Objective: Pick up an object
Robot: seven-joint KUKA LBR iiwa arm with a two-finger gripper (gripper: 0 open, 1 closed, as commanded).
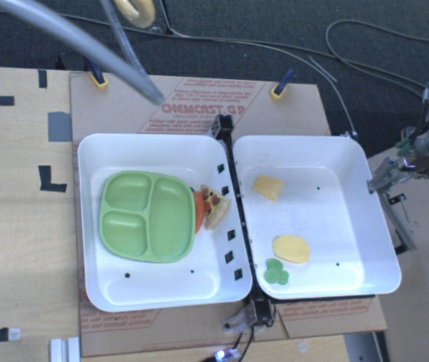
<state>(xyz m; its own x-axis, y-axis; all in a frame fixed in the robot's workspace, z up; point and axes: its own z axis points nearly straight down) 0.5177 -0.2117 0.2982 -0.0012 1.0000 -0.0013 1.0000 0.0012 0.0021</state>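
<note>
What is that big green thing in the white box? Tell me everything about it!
It is a green tray that looks like smooth plastic, with rounded corners and three sunken compartments: one long one on the picture's right side, two smaller ones on the left. It lies flat, open side up, on the floor of the left bin, turned a little askew. A small pizza slice toy rests against its right edge, with something orange in between. Nothing lies in its compartments.
</note>
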